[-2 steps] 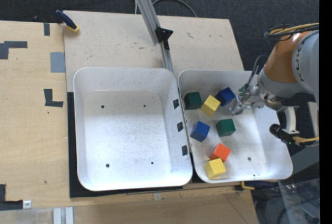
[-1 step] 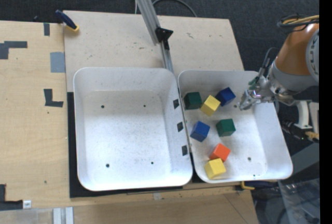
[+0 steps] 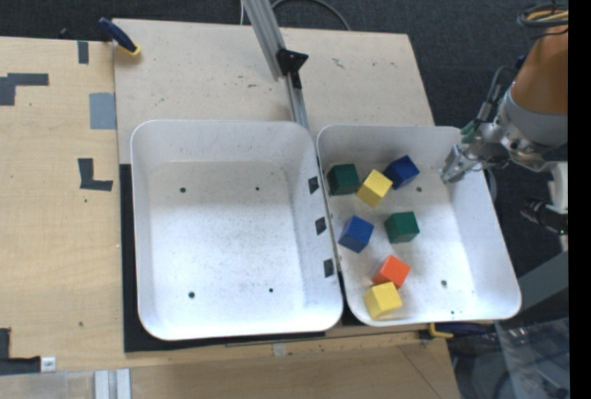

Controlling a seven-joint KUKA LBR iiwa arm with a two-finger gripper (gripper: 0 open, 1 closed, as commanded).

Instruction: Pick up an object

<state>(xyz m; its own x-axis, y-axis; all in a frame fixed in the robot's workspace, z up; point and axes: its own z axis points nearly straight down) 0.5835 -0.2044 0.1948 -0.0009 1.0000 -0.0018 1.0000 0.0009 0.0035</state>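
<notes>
Where the arm (image 3: 540,97) enters from the right: gripper (image 3: 454,168) low over the right bin's (image 3: 494,240) upper right corner, near the rim; fingers too small and blurred to tell whether spread or closed; nothing visibly between them.

Right bin, seven cubes, all resting on the floor of the bin:
- dark green cube (image 3: 343,178), upper left, just beside the yellow cube (image 3: 375,187).
- navy cube (image 3: 402,171), touching or nearly touching that yellow cube at its upper right; nearest the gripper, yet apart from it.
- blue cube (image 3: 355,233), left of centre.
- green cube (image 3: 402,226), centre, right of the blue one.
- orange cube (image 3: 393,272), lower centre.
- second yellow cube (image 3: 382,299), just below the orange, close against it.

Left bin (image 3: 148,203): white, speckled floor, edge to edge with the right bin.

Desk (image 3: 55,231): pale wood, grey tape patches at left; blue-and-yellow clamp (image 3: 119,36) at the upper left; slanted metal rail (image 3: 257,5) above the bins.
</notes>
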